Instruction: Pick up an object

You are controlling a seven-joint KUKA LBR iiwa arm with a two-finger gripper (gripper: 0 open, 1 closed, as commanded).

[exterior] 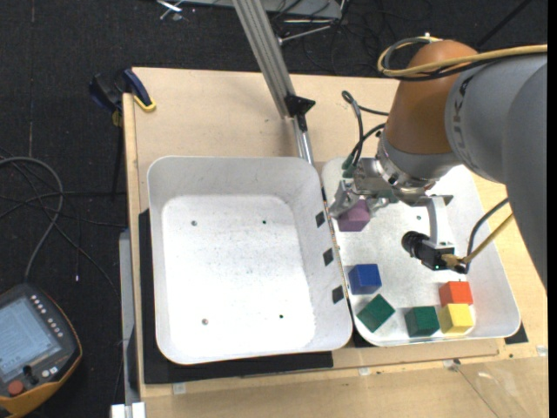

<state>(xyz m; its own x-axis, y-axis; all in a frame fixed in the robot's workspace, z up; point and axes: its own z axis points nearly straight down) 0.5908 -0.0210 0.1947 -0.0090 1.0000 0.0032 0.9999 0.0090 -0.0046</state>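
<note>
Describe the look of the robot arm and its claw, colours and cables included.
The arm is thick, rounded and grey, with a glossy orange band above the wrist. A yellow cable loops over that band, and thin dark wires run beside the wrist. The claw is a small silvery metal piece, with a black cylindrical part mounted beside it.

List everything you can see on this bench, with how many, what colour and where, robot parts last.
bins: two, white, side by side on the bench
purple block: one, right bin, upper left, at the gripper
blue block: one, right bin, near the dividing edge
green blocks: two, dark green, front of right bin
orange block: one, right bin, front right
yellow block: one, just below the orange one
clamp: one, black, blue and yellow, bench's far left corner
pendant: one, grey and orange, floor at left
arm: one, grey with orange band, from right
gripper: one, over the purple block
</note>
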